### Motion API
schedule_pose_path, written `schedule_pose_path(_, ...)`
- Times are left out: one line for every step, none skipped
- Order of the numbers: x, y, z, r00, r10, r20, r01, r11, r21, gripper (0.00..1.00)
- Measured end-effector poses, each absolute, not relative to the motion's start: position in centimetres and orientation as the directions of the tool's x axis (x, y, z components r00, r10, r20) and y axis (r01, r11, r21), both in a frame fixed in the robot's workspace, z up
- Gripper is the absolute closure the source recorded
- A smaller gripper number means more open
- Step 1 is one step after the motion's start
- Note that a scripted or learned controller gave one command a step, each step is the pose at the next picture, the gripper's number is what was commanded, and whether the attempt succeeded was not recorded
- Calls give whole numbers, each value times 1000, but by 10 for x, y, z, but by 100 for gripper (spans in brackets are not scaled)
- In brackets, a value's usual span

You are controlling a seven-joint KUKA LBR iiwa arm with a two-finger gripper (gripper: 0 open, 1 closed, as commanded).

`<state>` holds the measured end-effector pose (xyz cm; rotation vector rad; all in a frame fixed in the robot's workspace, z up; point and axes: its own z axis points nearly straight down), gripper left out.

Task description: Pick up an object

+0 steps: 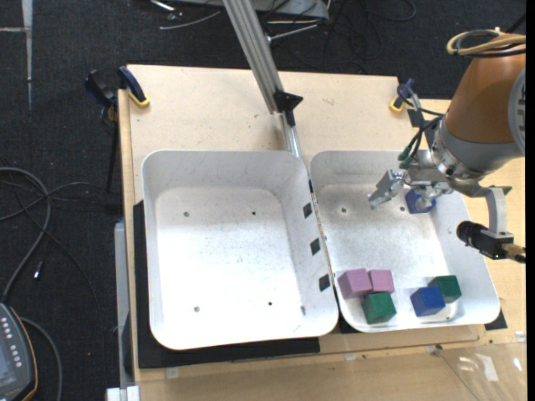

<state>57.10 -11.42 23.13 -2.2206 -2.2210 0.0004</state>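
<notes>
My gripper [406, 194] hangs over the back part of the right bin [351, 170], open, with its grey fingers [384, 190] spread apart. A small blue block [418, 202] shows just under the right-hand finger, partly hidden by it; I cannot tell whether they touch. Along the bin's front edge lie two pink blocks [364, 281], a dark green block [379, 307], a second blue block [427, 301] and a second green block [448, 287].
The left bin [167, 174] stands beside the right one, with a raised divider wall [313, 232] between them. A slanted metal pole [259, 48] rises from behind the bins. The grey and orange arm [485, 107] covers the right bin's back right corner.
</notes>
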Motion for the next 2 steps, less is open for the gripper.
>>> schedule_pose_path(602,-216,233,6,1000,-5,1000,-6,4,0)
schedule_pose_path(642,-224,119,0,1000,-5,1000,0,9,0)
